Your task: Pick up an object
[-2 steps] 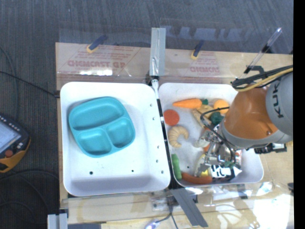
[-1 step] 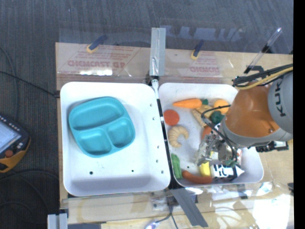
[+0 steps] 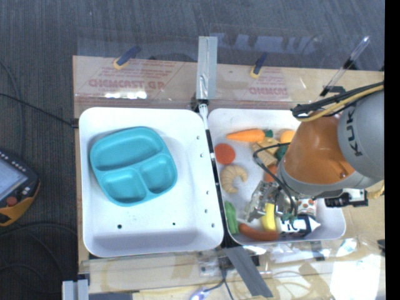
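Gripper (image 3: 267,210) sits low in the right white bin (image 3: 331,230), its metal fingers pointing toward the bin's near wall. You cannot tell from this view whether the jaws are apart or together; the wrist and its clutter hide the tips.

You see a small yellow banana-shaped toy (image 3: 270,217) right at the fingers, touching or just beside them, long axis running roughly far-to-near. Whether it is actually between the fingers cannot be told.

Just nearer than the gripper lies a red-brown sausage-shaped toy (image 3: 257,232), long axis left-right along the near wall. A green pepper-like toy (image 3: 232,219) lies to the gripper's left, against the divider side, long axis far-to-near.

Farther away in the same bin you have an orange carrot toy with a green top (image 3: 247,135), long axis left-right, green end pointing right; a round red tomato-like toy (image 3: 225,153); and a pale tan croissant-shaped toy (image 3: 234,176), curled.

The left white bin (image 3: 181,230) holds a teal three-compartment plastic tray (image 3: 132,164), tilted slightly, well apart from the gripper.

The grey arm with its orange band (image 3: 315,155) covers the right bin's right half.
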